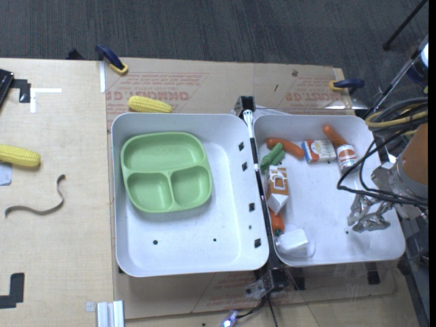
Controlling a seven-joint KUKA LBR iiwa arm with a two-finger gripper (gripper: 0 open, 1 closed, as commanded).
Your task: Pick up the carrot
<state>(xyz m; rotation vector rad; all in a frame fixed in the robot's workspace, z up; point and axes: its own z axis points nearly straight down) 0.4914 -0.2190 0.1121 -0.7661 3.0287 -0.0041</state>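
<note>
Two white bins are being viewed from above, side by side on a bench. The left bin (184,251) is holding a green tray (165,171) with three compartments, set toward its upper left.

The right bin (327,247) is holding several small things. The carrot (286,146) is lying near the bin's upper left, tilted, with a green pod (272,156) touching its left end. Just right of the carrot a small carton (319,151) is lying, then a can (346,157), and another orange piece (334,134) is lying above them. A brown-and-white box (277,189) is lying along the left wall, an orange bit (276,222) below it, and a white cup (294,242) in the lower left corner.

The gripper (368,213) is being held over the right side of the right bin — well apart from the carrot, with nothing seen between its metal fingers; how wide they are standing cannot be told. Black and yellow cables are looping above it.

Outside the bins, one corn cob (149,104) is lying above the left bin, a second cob (19,156) far left, and a curved strap (41,203) below it — all on the bench (61,257).
</note>
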